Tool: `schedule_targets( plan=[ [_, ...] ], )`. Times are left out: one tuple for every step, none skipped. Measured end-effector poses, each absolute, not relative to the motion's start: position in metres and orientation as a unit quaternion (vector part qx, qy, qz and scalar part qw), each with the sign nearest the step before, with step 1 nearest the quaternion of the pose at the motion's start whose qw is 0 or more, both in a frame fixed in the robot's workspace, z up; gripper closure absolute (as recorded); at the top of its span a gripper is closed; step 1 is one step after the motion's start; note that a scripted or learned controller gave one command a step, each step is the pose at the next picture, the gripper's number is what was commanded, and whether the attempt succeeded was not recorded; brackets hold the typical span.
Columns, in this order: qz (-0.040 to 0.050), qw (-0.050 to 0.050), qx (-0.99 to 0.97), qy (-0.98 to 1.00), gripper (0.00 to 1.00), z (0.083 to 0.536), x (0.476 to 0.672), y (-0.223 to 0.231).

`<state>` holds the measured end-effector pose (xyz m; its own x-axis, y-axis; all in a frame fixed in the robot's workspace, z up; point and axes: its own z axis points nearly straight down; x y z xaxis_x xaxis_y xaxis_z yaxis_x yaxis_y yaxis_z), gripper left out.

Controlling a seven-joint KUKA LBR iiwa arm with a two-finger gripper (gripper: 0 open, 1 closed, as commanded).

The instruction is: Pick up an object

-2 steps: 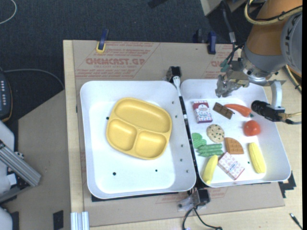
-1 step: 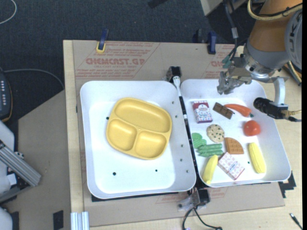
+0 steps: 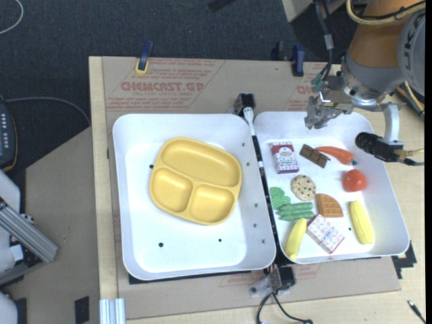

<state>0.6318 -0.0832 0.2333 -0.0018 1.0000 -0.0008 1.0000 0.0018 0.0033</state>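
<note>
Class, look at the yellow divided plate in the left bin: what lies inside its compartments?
Nothing lies in the three compartments of the yellow divided plate; their bare yellow floors show. What is beneath the plate, on the left bin, is covered.

red "chemcast gp" lettering repeats across the brown board [image 3: 169, 83] beneath the bins.

The grey arm with the orange band [image 3: 388, 29] is cut off by the top and right edges. The print on the small red and white carton [image 3: 285, 157] is too small to be read
</note>
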Motion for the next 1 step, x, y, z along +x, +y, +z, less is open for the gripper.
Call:
schedule_targets(
  plan=[
    [-0.0006, -0.001, 0.707, 0.708, 1.00, 0.2272, 0.6250, -0.0743]
  ],
)
